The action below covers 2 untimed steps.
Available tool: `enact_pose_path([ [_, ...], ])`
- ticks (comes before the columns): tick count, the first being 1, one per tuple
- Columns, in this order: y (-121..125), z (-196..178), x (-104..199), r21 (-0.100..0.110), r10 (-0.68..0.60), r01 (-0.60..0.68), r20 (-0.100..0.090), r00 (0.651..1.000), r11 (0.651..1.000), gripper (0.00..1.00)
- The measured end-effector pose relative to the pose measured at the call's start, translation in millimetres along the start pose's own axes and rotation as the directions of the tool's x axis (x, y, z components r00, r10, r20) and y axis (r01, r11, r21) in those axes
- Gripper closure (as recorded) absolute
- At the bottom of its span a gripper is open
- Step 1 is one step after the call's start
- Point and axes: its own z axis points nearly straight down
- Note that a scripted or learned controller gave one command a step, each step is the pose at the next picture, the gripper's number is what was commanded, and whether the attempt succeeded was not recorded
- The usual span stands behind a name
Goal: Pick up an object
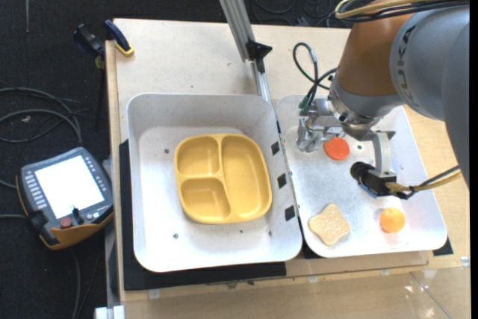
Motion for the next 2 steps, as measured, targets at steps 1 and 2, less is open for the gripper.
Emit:
enact_pose_path([
  [1,-7.1,-18.7,52.8,-0.004,-0.001,0.001,0.000,1.000,1.000,1.00],
  [2,-24.3,-14.9,104.1,0.000,-0.001,0.001,0.001,1.000,1.000,1.00],
])
